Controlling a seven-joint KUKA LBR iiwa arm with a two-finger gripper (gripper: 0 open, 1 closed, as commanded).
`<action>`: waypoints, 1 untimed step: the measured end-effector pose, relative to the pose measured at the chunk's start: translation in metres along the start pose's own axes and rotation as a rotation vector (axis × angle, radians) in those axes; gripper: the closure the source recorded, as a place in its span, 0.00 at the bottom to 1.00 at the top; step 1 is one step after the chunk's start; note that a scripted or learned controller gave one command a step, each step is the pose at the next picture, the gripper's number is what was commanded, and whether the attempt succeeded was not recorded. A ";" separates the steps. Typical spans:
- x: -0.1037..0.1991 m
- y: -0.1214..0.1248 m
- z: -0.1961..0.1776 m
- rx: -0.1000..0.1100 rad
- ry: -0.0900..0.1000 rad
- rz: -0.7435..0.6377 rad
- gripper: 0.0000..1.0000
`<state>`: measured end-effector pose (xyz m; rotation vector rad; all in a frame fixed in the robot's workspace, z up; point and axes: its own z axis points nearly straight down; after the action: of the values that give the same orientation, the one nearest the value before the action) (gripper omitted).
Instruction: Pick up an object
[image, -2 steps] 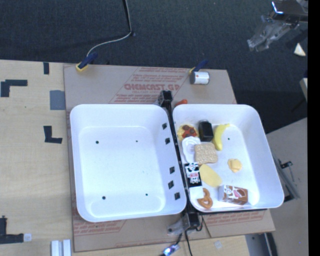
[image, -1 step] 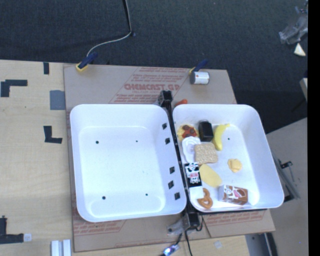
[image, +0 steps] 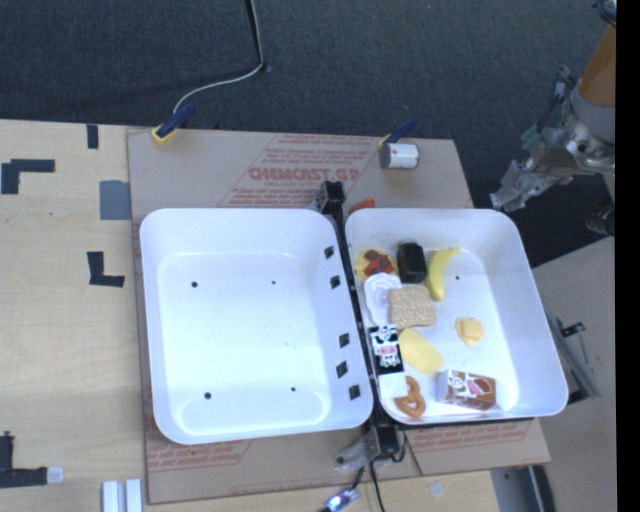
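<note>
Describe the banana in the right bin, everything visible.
The banana is a small yellow curved piece, smooth and plastic-looking, probably toy food. It lies flat on the floor of the right bin near the far wall, running near to far. A black block lies close on its left, contact unclear; a tan cracker lies nearby.

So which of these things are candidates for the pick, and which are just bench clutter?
Candidates, all in the right bin:
banana
black block
tan cracker
pretzel

Just lying about:
left bin
white cable
blue clamp
grey clip
</note>
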<state>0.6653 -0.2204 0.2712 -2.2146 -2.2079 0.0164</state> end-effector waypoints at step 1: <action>0.015 0.002 -0.124 -0.029 -0.007 -0.006 1.00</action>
<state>0.6695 -0.2061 0.3953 -2.2257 -2.2329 -0.0090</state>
